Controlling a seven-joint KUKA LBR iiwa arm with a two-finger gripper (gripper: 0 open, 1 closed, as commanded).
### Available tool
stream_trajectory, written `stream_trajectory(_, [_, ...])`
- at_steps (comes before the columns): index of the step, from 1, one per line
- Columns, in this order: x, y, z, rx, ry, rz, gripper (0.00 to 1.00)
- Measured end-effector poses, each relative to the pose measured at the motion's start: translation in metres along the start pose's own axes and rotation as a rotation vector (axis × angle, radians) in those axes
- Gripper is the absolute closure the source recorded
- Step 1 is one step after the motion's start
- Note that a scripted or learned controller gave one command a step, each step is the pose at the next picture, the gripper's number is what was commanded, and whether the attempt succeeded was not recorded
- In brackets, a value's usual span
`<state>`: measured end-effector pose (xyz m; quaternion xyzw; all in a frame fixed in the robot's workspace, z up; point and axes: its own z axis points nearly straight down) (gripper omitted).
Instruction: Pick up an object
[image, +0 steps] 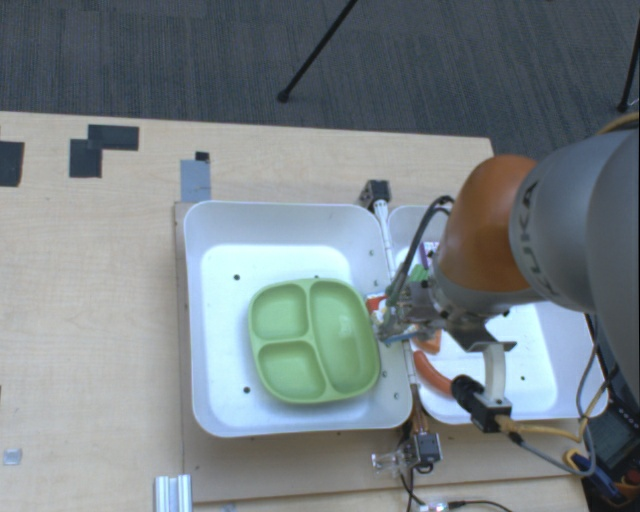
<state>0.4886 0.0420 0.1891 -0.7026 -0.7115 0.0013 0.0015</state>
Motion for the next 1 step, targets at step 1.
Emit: stream_trajectory(1, [-0.0194,0.0271,-0.0561,-0.002,-0.001,0.005,1.0])
